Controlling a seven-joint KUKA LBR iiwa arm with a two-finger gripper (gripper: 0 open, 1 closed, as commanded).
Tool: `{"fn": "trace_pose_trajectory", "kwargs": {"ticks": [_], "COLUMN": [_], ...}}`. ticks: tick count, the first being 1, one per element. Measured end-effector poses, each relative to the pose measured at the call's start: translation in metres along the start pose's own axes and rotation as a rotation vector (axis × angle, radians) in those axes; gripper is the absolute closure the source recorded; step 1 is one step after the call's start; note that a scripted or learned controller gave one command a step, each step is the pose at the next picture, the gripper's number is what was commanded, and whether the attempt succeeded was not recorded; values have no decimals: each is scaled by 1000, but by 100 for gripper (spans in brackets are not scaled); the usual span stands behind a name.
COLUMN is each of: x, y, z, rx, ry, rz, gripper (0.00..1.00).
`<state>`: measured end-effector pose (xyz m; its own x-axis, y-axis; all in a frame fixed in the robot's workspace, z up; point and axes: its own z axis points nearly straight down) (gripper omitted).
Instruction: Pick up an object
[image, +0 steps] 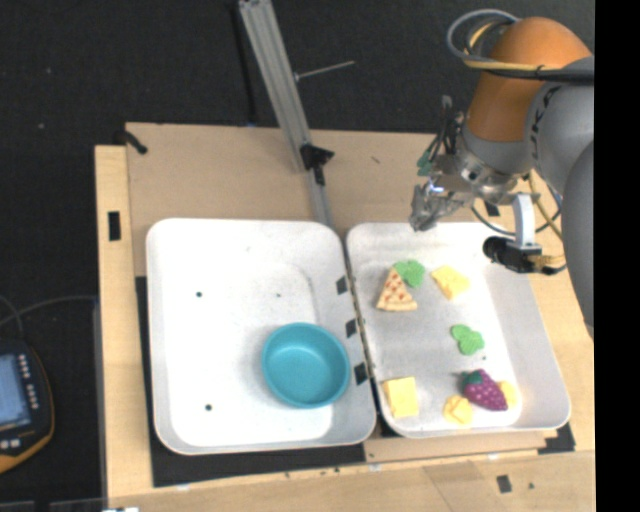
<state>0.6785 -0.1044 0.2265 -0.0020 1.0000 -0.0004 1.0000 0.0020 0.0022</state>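
Note:
My gripper (428, 215) hangs over the far rim of the right bin (520, 300), above and behind the toys. Nothing shows between its fingers. Below it lie a pizza slice (397, 293) touching a green leafy piece (411, 273), and a yellow block (449, 282) just to their right. Further toward the front sit a small green piece (466, 339), a purple grape bunch (484, 389), a yellow cube (401, 396) and a small yellow piece (458, 409).
The left bin (200, 260) holds a teal bowl (305, 364) near its front right corner. A grey metal post (283, 95) rises at a slant behind the bins. A handheld controller (18, 400) lies at the far left.

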Motion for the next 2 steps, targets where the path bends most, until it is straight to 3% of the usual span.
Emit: {"fn": "trace_pose_trajectory", "kwargs": {"ticks": [2], "x": [90], "y": [-45], "z": [3], "rx": [3], "ry": [0], "rz": [-3], "gripper": [100]}}
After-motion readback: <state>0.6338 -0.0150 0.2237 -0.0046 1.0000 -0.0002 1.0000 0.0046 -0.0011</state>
